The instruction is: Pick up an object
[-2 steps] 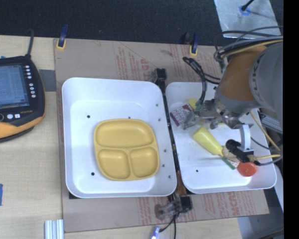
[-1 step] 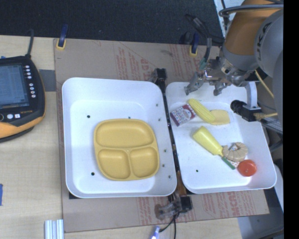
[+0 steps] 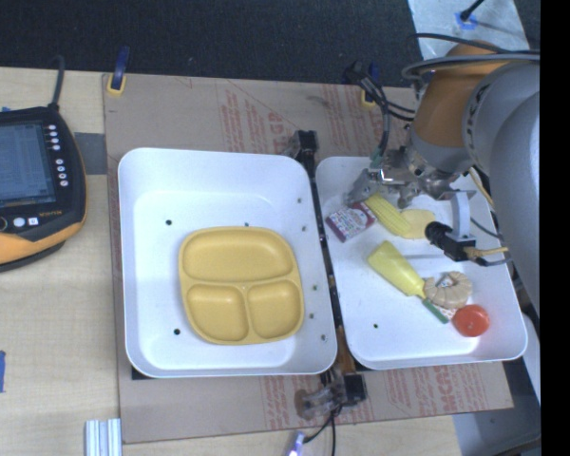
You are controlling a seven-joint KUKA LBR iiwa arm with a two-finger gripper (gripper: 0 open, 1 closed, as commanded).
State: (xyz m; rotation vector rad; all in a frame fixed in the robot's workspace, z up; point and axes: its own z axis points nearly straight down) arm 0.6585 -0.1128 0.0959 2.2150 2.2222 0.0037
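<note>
I see the gripper (image 3: 391, 180) low over the right bin's (image 3: 399, 345) far-left corner, just above the corn cob (image 3: 399, 219); its finger state I cannot tell. The cob's long axis runs far-left to near-right. Beside it, toward the bin's near edge, lies a yellow bottle (image 3: 396, 268).

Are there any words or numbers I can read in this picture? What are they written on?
None can be read.
Brown board under the bins: faint red printing, too blurred to read.
Handheld controller screen at the left: lines of text, too small to read.
Small packet in the right bin: a label, too blurred to read.
</note>
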